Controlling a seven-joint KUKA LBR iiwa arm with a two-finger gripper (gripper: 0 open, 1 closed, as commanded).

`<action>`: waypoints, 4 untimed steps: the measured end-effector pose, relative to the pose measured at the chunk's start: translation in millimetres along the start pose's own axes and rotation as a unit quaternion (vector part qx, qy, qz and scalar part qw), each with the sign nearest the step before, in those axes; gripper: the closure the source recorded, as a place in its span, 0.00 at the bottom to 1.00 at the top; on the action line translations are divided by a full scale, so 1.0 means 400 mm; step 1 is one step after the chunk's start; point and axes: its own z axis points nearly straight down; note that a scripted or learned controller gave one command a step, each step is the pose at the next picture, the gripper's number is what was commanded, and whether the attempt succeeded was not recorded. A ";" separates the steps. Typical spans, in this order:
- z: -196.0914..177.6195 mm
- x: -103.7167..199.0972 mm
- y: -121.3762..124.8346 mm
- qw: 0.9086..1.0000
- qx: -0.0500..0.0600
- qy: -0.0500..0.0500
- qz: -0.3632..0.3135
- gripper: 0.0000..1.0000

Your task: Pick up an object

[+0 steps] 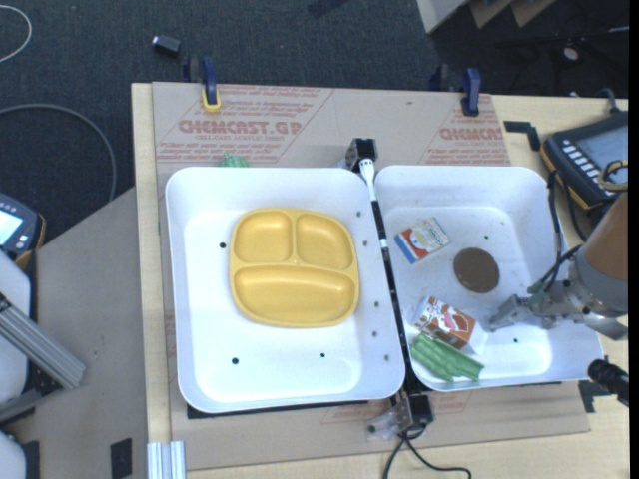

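Two white bins are sitting side by side. My gripper point(504, 312) is hanging at lower right, over the right bin point(519, 193); I cannot tell its state.

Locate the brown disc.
The brown disc lies in the right bin, near its middle, right of the small red-and-blue packet and above the end effector.

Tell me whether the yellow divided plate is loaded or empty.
Empty. The yellow divided plate lies flat in the left bin, and all three of its compartments show bare yellow surface with nothing resting in them.
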 end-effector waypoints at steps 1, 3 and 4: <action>-0.313 -0.030 0.007 1.000 -0.012 -0.008 0.000 0.00; -0.002 0.120 0.124 1.000 -0.008 -0.005 -0.001 0.00; -0.005 0.194 0.315 1.000 -0.009 -0.005 -0.002 0.00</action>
